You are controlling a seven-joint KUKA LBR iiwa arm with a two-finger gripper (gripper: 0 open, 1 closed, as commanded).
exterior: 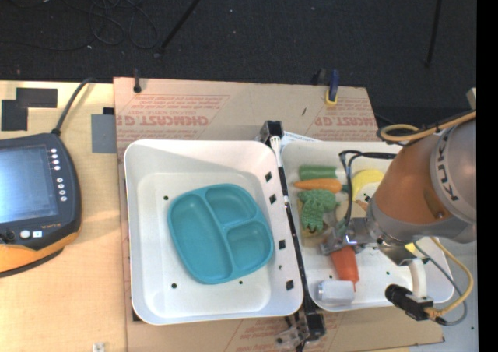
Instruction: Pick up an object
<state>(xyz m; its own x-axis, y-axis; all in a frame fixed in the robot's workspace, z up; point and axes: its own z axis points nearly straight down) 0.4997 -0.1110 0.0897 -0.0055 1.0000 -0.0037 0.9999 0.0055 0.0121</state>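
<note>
Leftmost, a teal divided plate [221, 232] lies in the left bin [148, 187]. Right bin [373, 300]: green, orange and yellow toys at the rear; gripper [340, 243] directly above an orange-red piece [346, 265], its grasp state indiscernible.

A dark carpeted floor [257, 15] lay beyond the bench, crossed by loose black cables [117, 0] and a thin rod [191, 8] running at a slant. The bench top [47, 296] was pale wood, with a sheet of printed brown cardboard [233, 109] spread over it — lettering upside down. Dark rectangular patches [31, 105] sat at the far left. Light was even and flat.
</note>
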